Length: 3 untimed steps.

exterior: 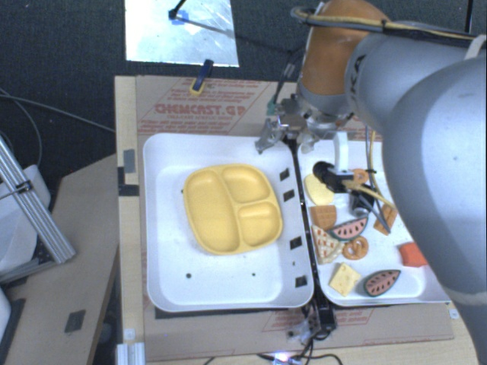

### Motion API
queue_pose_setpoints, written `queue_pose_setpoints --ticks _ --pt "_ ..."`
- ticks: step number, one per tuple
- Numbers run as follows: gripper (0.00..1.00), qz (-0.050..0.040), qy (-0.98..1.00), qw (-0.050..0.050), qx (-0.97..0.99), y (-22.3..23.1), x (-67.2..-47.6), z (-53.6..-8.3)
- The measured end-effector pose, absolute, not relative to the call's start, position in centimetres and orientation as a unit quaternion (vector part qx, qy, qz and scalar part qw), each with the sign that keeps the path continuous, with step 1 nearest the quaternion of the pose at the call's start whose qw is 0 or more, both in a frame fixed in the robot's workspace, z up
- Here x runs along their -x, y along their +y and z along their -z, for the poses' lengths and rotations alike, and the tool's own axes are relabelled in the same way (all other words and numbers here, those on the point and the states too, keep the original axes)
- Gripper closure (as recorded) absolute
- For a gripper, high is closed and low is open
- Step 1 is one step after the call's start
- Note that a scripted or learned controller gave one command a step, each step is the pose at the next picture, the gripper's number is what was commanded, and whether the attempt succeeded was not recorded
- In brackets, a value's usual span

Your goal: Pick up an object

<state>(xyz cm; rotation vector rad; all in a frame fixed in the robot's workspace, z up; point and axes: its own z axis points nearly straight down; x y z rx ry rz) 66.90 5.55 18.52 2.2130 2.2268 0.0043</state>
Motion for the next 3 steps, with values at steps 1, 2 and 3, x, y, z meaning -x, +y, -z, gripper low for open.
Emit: queue_pose_setpoints --ticks 1,2,3 --pt "0.00 0.0001 0.710 -0.001 -0.704 12.4 -63.1 -15.1" --pt "0.00 -0.0006 0.707 0.000 -0.707 9.8 -61.0 -18.6" --pt "0.00 -0.0044 0.709 0.002 -0.705 11.5 -59.3 -28.7"
